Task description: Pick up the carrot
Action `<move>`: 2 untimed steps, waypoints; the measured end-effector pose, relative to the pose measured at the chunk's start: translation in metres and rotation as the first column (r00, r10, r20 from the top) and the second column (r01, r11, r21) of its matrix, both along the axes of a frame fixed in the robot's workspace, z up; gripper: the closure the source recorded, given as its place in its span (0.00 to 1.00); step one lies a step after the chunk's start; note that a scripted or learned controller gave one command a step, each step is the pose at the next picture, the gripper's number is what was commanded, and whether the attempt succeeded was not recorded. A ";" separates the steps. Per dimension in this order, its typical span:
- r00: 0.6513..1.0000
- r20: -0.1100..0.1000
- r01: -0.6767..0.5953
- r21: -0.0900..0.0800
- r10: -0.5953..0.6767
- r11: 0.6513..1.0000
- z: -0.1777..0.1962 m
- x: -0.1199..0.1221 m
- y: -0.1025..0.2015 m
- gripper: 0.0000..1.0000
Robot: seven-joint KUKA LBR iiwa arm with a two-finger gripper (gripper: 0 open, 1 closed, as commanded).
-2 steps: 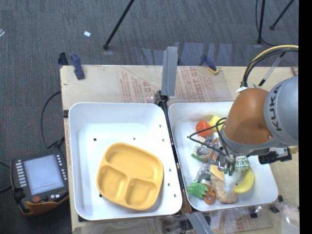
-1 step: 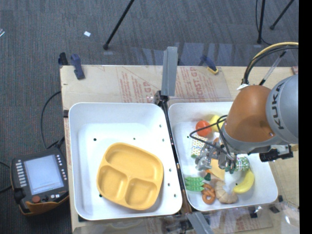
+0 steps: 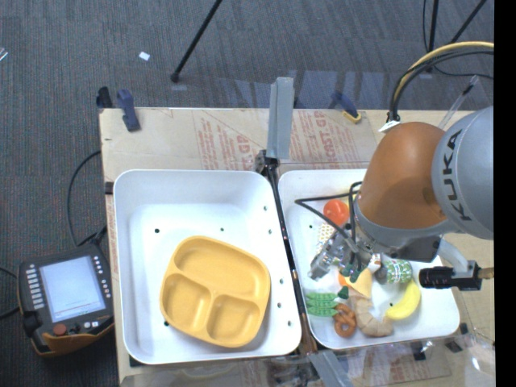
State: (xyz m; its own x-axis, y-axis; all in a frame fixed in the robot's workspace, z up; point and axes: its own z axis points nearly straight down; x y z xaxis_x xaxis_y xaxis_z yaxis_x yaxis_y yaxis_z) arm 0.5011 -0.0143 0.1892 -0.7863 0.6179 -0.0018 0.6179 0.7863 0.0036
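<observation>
Claw (image 3: 329,258) hangs near carrot (image 3: 348,278); cluttered right bin (image 3: 300,190).

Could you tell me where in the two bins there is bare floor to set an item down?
Left bin: bare floor runs along the far and left walls around the yellow tray. Right bin: a bare strip near the far left corner, beyond the tomato. Its near half is crowded: banana, pretzel and green piece sit under the tool.

There were two white bins (image 3: 137,216), one yellow tray (image 3: 215,290), one tomato (image 3: 336,212), one banana (image 3: 405,302), one pretzel (image 3: 345,321) and one green toy (image 3: 321,303).
</observation>
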 end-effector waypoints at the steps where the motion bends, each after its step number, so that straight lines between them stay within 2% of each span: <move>1: 1.000 -0.006 0.001 -0.001 -0.001 1.000 -0.003 -0.001 -0.001 0.00; 2: 0.986 -0.008 0.166 -0.002 -0.166 0.986 -0.003 -0.010 -0.036 0.00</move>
State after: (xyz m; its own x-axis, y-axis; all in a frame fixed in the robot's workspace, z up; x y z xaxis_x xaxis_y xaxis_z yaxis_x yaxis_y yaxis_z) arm 0.4912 -0.0506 0.1861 -0.6726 0.7400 0.0037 0.7400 0.6726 -0.0028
